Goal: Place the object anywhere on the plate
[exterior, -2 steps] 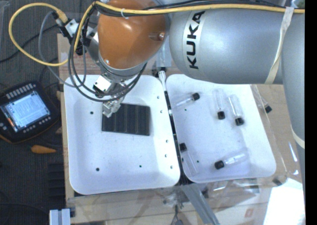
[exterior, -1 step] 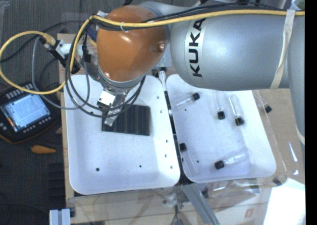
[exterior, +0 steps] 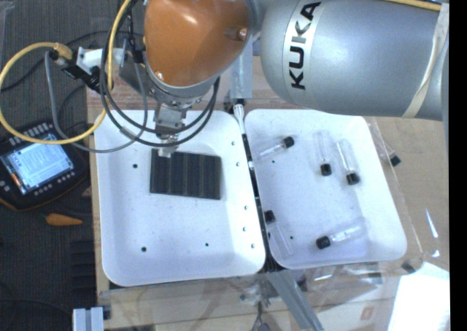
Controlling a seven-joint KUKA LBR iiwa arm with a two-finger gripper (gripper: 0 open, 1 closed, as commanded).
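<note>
The jaws [exterior: 166, 149] hang over the left bin [exterior: 124, 249], just above the back edge of the dark ribbed rectangular plate [exterior: 185, 176]; how they stand I cannot tell. The clear, black-capped tubes [exterior: 275, 148] lie scattered in the right bin [exterior: 379, 242], well apart from the jaws.

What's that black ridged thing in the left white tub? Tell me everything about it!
The black plate is a flat dark rectangle with raised ridges running along its short side. It looks like matte plastic or rubber. It lies flat on the floor of the left bin, toward the back. The gripper hangs just over its back left corner.
</note>
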